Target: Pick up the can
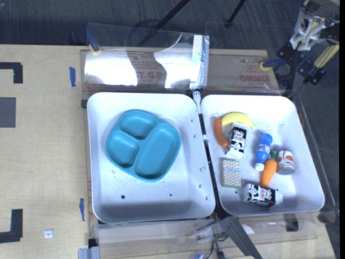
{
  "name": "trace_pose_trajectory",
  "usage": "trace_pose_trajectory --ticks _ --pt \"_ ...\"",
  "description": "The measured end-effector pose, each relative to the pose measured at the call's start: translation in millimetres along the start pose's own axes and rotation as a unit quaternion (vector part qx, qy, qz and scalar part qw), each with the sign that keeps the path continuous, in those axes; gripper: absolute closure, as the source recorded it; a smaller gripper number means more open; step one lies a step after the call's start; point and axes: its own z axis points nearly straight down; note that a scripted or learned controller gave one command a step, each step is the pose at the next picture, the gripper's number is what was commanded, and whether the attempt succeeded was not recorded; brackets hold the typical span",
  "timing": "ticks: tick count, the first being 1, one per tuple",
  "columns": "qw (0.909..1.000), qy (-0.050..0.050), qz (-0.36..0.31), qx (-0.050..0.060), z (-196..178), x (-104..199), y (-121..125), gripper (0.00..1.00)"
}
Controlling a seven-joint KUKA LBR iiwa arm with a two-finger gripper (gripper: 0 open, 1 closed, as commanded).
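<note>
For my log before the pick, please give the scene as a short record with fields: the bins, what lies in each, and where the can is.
left bin: blue divided plate
right bin: can, banana, two carrots, two cow-print cartons, blue bottle, patterned card
can: on its side near right wall, beside a carrot
cartons: one centre, one near front wall

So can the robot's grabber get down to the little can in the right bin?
Probably yes. The can lies near the right bin's right side with open space above it. The orange carrot touches its left side, so the fingers might bump it.
</note>
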Motion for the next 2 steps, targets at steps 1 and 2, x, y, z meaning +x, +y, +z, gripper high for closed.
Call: trace_pose_trajectory --ticks 1,2 --pt "1.0000 0.000 -0.002 -0.002 -10.6 2.7 -0.4 1.00" --pt "1.0000 -0.001 -0.005 -0.003 -21.3 5.6 -0.9 1.00"
